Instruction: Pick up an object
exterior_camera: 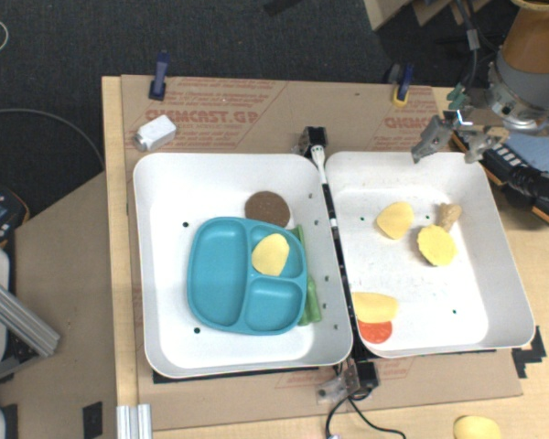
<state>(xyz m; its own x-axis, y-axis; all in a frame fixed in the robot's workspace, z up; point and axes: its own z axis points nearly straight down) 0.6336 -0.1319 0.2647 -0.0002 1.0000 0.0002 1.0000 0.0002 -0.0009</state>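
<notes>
A single fixed camera looks down on the table (256, 108) from above, tilted at a slant so the far edge sits toward the top of the picture and the near edge toward the bottom. It stands far enough back to take in both white bins whole, the left bin (156, 245) and the right bin (494, 273) side by side, plus dark floor (119, 16) beyond the table. The arm (531, 53) enters at the upper right corner, cut off by the picture's edge.
</notes>
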